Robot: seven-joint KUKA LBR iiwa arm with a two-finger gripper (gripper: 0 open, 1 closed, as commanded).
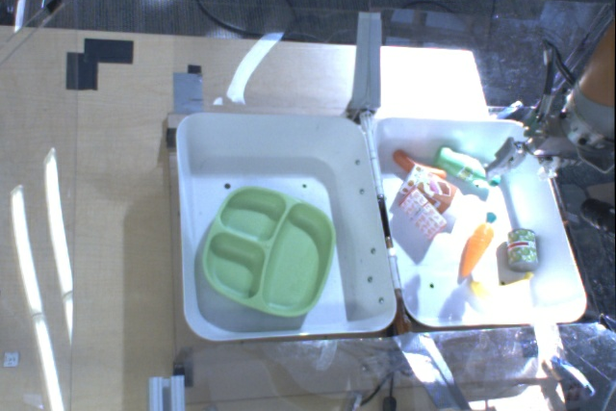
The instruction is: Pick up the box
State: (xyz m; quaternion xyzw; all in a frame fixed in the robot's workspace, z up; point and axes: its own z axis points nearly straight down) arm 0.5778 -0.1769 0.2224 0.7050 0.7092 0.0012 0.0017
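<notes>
The box (pixel 423 204), red and white with a printed pattern, lies tilted in the left half of the right bin (pixel 568 289). My gripper (pixel 527 159) hangs over that bin's far right corner, to the right of the box and well apart from it. It stands open with nothing between its fingers. One dark finger (pixel 501 157) points down-left toward a green bottle (pixel 462 166).
An orange carrot (pixel 475 248), a small green can (pixel 522 248) and a yellow piece (pixel 515 279) lie in the right bin's near half. A red item (pixel 406 161) sits beside the box. A green divided plate (pixel 268 250) lies in the left bin (pixel 192 207).
</notes>
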